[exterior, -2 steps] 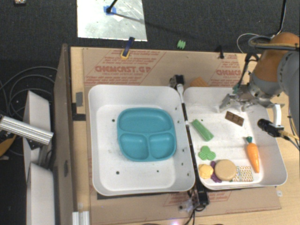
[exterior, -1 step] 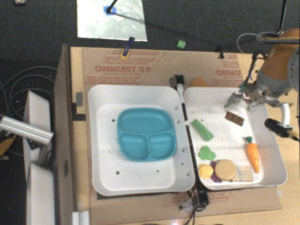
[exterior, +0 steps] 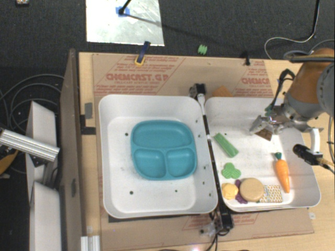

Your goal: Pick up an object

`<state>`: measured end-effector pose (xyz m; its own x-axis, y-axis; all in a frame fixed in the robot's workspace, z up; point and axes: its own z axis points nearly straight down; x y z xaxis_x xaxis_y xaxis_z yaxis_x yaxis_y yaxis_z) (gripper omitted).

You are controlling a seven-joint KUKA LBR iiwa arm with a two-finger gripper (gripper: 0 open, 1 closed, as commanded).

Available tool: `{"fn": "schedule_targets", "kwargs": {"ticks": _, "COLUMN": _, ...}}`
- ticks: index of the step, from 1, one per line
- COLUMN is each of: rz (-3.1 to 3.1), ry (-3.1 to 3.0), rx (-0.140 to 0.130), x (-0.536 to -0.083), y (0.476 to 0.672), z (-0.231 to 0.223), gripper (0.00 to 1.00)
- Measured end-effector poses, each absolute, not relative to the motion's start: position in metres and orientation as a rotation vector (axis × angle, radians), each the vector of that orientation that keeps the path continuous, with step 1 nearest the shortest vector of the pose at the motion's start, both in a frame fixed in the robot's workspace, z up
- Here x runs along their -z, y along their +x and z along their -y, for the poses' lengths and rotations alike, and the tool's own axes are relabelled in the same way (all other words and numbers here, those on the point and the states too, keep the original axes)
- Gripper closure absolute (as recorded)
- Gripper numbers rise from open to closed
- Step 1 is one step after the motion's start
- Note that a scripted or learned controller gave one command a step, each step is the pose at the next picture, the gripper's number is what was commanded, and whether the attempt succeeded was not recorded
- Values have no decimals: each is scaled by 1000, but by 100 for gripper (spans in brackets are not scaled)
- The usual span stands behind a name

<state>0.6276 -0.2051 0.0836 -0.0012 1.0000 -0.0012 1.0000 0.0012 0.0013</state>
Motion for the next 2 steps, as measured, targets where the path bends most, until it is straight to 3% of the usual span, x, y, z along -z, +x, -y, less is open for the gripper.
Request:
{"fn": "schedule_targets", "kwargs": {"ticks": 1, "rz": -2221, "ry": 2211, "rx": -7, "x": -171, "y": 638, "z": 207, "gripper": 0}}
{"fn": "schedule_targets", "kwargs": {"ticks": 2, "rz": -2223, "ry": 2219, "rx": 1, "x": -116, "y": 629, "z": 206, "gripper": 0}}
